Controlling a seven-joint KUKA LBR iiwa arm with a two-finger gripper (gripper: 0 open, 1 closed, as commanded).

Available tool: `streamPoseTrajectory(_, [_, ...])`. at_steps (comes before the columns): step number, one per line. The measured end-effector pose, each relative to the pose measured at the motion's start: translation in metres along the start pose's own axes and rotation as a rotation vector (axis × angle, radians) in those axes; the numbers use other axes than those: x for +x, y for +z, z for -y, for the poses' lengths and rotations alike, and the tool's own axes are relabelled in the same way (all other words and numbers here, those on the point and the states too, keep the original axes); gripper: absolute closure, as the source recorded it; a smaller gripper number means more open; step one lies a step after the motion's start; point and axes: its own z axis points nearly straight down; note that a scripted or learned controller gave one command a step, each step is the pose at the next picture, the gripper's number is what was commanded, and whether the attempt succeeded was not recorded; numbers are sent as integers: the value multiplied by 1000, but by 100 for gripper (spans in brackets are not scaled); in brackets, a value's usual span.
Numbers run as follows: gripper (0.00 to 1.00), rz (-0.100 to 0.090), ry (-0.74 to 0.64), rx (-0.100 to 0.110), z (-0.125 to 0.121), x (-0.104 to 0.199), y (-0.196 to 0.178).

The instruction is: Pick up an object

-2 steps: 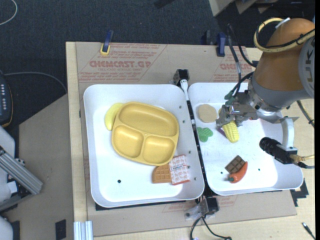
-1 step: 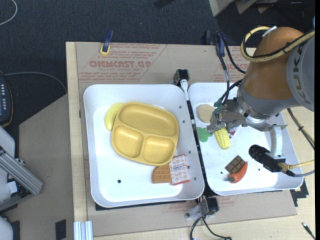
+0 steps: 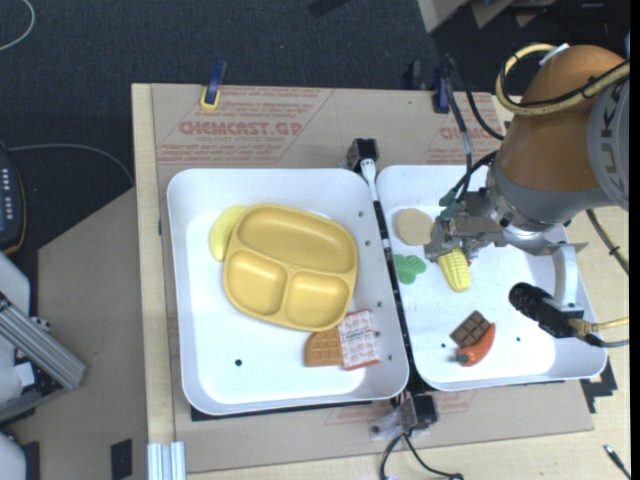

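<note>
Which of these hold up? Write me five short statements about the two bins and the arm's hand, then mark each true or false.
1. The yellow divided plate lies in the left bin. True.
2. The corn cob lies in the left bin. False: it is in the right bin, just below the hand.
3. The waffle sits at the plate's lower edge, beside a red-and-white packet. True.
4. The green toy rests on the divided plate. False: it lies on the right bin's floor, near its left wall.
5. The hand hangs over the left bin. False: it is over the right bin, above the corn cob.
</note>
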Motion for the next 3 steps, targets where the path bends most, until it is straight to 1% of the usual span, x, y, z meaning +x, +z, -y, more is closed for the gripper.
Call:
streamPoseTrajectory(1, [100, 0, 0, 2, -10, -7, 13])
streamPoseTrajectory(2, [100, 0, -2, -1, -12, 5, 1])
streamPoseTrajectory(3, [100, -1, 1, 6, -7, 1, 20])
